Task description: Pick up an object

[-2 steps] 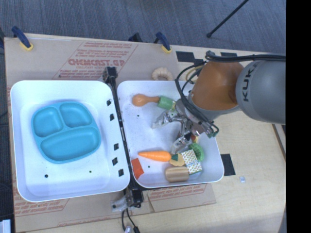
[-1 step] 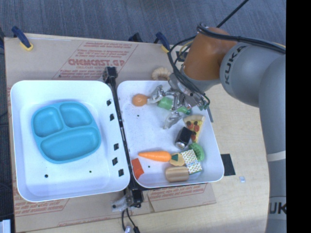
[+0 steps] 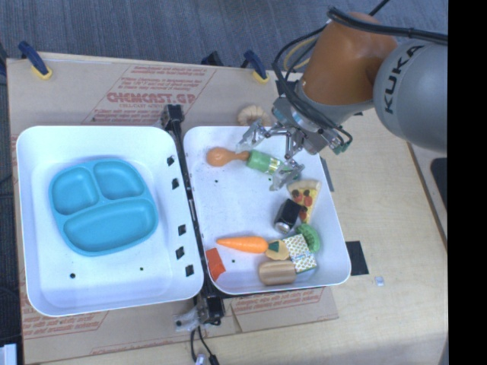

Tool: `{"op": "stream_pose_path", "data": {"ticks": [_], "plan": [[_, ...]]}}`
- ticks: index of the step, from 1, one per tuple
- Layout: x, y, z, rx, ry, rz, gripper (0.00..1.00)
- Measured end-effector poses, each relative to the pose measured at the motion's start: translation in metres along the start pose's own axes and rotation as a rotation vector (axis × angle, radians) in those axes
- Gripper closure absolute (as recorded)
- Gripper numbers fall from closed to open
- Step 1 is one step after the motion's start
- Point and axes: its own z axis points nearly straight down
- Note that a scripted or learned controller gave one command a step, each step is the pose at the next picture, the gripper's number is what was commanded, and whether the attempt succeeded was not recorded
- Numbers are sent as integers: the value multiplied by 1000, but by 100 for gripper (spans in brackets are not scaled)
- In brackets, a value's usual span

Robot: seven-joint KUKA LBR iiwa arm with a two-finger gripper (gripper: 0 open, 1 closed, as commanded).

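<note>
- The gripper [image 3: 291, 154] hangs over the right bin [image 3: 228, 204], its fingers spread open, holding nothing.
- A green bottle [image 3: 262, 161] lies just beside it.
- A carrot [image 3: 243, 244] rests near the bin's front.
- A blue tray [image 3: 103, 204] sits in the left bin [image 3: 30, 226].

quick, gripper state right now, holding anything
Two-finger gripper: open, holding nothing, poised over the green bottle-shaped toy in the right white bin.

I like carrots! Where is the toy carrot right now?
The carrot lies in the right bin, near its front edge, between a red block on its left and a patterned block on its right.
</note>
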Motion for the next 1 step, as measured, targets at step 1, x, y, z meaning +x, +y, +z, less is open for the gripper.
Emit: {"op": "stream_pose_path", "data": {"ticks": [1], "plan": [[75,25,97,-5,3,-256,0]]}}
